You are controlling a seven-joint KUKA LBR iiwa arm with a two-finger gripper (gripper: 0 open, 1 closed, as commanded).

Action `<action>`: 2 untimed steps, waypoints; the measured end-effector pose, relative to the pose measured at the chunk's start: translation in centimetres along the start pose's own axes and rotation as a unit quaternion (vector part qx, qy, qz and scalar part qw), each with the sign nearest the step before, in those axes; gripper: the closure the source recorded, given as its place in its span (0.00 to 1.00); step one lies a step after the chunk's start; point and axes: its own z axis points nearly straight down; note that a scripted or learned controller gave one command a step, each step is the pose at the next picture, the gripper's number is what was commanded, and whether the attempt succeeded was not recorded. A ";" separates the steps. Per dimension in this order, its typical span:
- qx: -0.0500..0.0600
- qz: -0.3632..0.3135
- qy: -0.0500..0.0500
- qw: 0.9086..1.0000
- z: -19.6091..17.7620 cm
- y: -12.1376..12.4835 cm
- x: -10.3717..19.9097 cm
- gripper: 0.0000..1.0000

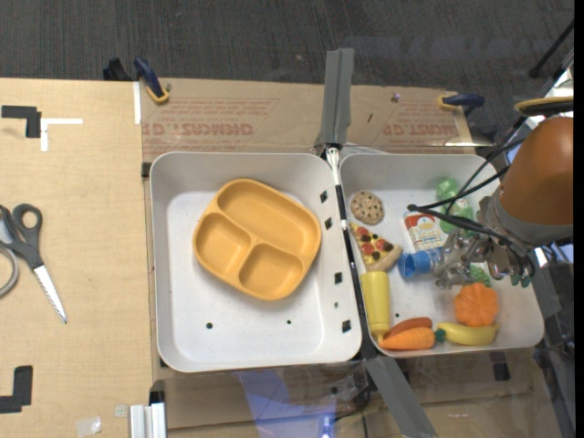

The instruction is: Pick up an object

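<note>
Pumpkin [476, 305], a light, stiff toy in the right bin [520, 185] just below the claw [467, 267], needs your grip across its ribbed sides; claw opening cannot be judged.

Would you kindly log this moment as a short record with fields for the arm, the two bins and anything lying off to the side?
arm: reaches in from the right; gripper low in the right bin
right bin: cookie, pizza slice, yellow bottle, carrot, banana, orange pumpkin, blue cup, red-and-white carton
left bin: yellow divided plate
off to the side: scissors on the bench, left
</note>
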 end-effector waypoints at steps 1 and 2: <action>-0.001 0.141 0.002 0.990 2.5 5.7 4.0 1.00; 0.000 0.141 0.001 0.990 2.4 5.7 3.9 0.00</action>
